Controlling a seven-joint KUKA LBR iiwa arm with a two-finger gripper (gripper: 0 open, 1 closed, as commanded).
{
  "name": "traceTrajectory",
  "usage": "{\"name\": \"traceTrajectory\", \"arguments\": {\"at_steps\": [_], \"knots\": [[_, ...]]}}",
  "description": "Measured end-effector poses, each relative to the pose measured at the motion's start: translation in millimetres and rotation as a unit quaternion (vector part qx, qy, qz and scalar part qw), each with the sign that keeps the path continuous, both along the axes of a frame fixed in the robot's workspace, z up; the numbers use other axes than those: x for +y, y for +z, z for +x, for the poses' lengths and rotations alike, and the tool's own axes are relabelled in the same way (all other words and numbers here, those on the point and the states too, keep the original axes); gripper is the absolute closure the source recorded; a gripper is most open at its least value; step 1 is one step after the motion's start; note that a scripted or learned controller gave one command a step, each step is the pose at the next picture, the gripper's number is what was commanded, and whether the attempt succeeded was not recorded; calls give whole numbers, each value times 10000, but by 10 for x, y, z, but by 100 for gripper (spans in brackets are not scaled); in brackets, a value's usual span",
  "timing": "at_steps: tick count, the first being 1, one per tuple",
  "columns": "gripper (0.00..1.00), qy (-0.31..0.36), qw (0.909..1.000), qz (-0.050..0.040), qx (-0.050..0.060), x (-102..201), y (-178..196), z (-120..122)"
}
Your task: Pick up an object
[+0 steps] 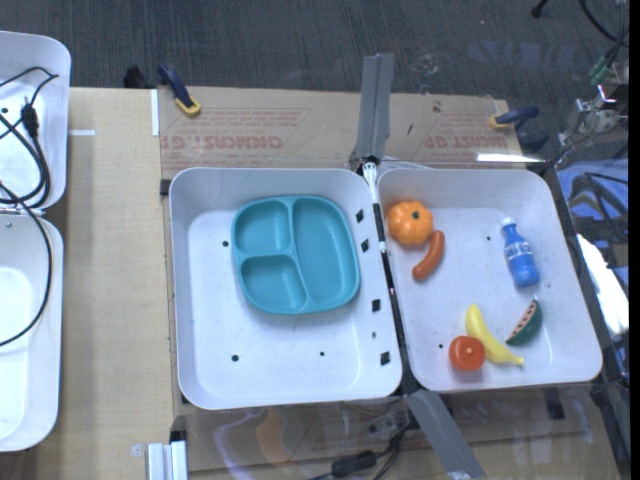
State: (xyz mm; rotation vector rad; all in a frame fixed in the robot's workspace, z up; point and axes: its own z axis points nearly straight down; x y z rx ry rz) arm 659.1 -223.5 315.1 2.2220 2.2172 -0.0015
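Six toy items are lying in the right bin (570, 258), any of them a pick candidate.

- Toy pumpkin (410, 222): orange, ribbed, with a green stem, sitting at the bin's far-left corner, close to the divider wall.
- Toy sausage (428, 255): reddish-brown and curved, lying just in front of the pumpkin and touching or nearly touching it.
- Blue bottle (519, 255): small, lying on its side toward the right of the bin with its cap pointing away from the camera. It is wearing a pale label, too small to read.
- Toy banana (490, 335): yellow, lying near the front wall.
- Toy tomato (466, 353): a red-orange round piece, touching the banana on its left.
- Watermelon slice (526, 322): green rind and red flesh, leaning against the banana's right side.

The left bin (200, 298) is holding a teal divided plate (296, 253) with three compartments, lying flat toward the far half.

Cardboard (270, 133) is lying under both bins, clamped at the back by a left clamp (178, 90) and a right clamp (515, 118), both blue. Red print on it is showing upside down; it seems to be reading "CHEMCAST GP", repeated on both halves, though that is not certain.

Black cables (25, 138) are trailing over a white surface at far left.

Gripper: I cannot tell how far it is open or what it has hold of.
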Motion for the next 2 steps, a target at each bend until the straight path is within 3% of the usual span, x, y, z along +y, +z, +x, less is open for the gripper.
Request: {"name": "traceTrajectory", "arguments": {"at_steps": [1, 2], "knots": [[100, 3, 10000, 9, 15, 103, -245, -1073], [100, 16, 10000, 13, 27, 714, -678, -1354]]}}
